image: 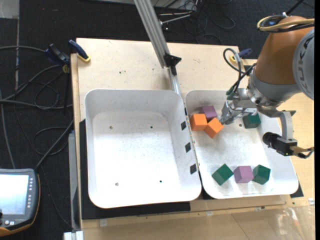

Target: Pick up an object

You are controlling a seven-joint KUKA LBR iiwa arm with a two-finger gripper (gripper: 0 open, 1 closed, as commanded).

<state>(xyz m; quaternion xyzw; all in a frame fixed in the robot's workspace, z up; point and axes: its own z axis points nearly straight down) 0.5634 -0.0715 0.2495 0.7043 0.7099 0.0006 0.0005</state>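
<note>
two shallow white bins side by side on a pale bench. left bin bare of blocks, speckled with dark flecks. right bin loaded with blocks.

upper cluster, near the left wall of the right bin: orange block, second orange block touching it at lower right, purple block just behind both. dark green block further right, partly covered by the wrist.

lower row, near the front wall: green block, purple block at front, green block at right, the last two touching or nearly so.

arm entering from the right, orange band above grey wrist. gripper lowered into the upper part of the right bin, just right of the purple block and just above the second orange block. finger state: cannot tell; tips merged with the dark wrist body. nothing visibly held.

metal rail slanting across the bench top toward the gap between the bins.
</note>
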